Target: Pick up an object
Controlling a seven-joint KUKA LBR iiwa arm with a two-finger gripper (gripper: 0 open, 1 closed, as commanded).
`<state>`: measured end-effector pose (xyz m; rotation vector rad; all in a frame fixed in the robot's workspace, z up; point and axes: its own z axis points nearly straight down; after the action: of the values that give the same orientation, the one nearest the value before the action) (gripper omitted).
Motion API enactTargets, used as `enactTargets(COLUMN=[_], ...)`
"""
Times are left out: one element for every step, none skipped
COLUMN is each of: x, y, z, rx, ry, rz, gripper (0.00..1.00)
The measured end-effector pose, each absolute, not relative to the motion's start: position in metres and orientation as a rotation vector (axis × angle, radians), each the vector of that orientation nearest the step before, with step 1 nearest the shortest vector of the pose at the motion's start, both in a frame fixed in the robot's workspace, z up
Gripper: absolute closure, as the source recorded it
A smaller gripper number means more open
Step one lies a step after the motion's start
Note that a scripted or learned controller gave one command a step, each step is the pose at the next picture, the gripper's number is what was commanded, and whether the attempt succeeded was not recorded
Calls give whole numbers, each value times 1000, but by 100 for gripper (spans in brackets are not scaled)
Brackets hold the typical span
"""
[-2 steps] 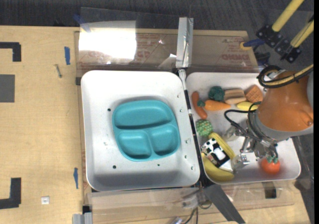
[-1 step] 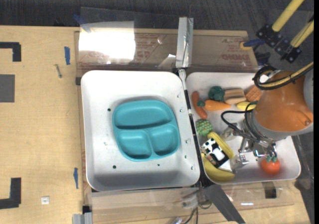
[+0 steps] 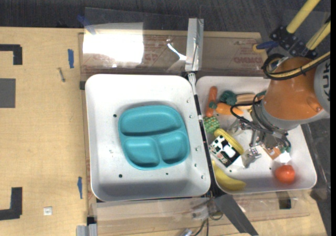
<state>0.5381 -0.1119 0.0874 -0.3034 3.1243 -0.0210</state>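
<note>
My gripper hangs low over the middle of the right bin, below the orange wrist band. Just left of it lies a black-and-white box with a yellow item along its upper edge. A red tomato sits to the gripper's lower right, and a small orange piece lies close beside it on the right. A banana rests at the bin's front left. The arm hides the bin's right middle.
Toy foods crowd the right bin's back left: an orange carrot, a green piece, a green block. The left bin holds a teal divided tray. A clear plastic sheet lies behind the bins.
</note>
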Motion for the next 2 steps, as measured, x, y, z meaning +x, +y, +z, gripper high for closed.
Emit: enactTargets(x=[605,613], y=[-135,-131], z=[115,111], rx=[134,122], ry=[3132,3131], rz=[0,-3], gripper=[0,0])
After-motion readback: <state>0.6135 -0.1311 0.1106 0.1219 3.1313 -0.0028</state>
